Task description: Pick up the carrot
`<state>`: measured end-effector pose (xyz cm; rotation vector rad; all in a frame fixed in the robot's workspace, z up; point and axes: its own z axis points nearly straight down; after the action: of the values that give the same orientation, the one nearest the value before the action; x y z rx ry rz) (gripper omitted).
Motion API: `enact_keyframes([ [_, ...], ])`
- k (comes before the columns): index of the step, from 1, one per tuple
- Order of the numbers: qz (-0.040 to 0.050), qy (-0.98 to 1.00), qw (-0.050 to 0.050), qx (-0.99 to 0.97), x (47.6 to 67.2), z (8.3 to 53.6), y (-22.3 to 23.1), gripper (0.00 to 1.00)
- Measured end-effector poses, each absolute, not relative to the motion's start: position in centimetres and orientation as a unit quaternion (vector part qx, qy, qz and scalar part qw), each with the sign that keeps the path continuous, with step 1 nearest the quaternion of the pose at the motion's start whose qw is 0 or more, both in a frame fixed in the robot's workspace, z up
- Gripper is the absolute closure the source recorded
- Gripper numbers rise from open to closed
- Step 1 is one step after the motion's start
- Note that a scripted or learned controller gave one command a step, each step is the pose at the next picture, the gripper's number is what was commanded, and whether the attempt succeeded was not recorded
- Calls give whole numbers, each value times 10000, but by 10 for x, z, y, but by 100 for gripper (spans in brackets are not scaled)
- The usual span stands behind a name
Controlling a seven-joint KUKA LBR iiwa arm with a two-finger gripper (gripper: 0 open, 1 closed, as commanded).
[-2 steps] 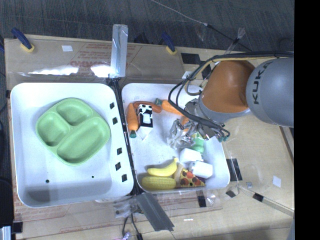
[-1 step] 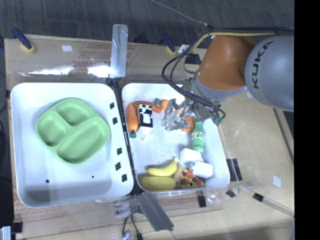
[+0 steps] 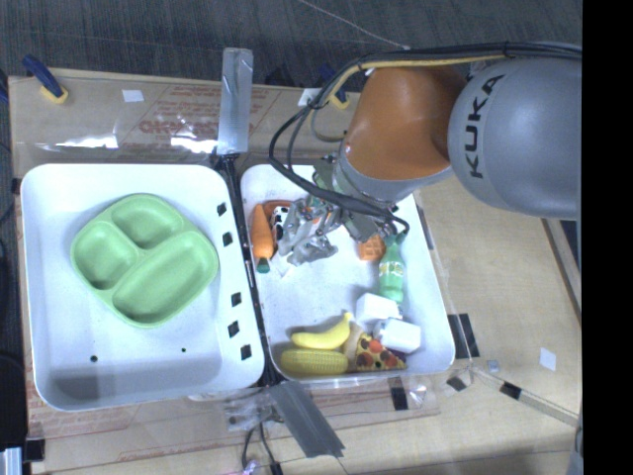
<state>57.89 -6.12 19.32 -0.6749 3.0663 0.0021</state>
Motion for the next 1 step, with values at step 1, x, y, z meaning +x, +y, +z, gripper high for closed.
enact_keyframes([
  [1, 7, 9209, -13, -3899, 566, 192, -61, 100],
])
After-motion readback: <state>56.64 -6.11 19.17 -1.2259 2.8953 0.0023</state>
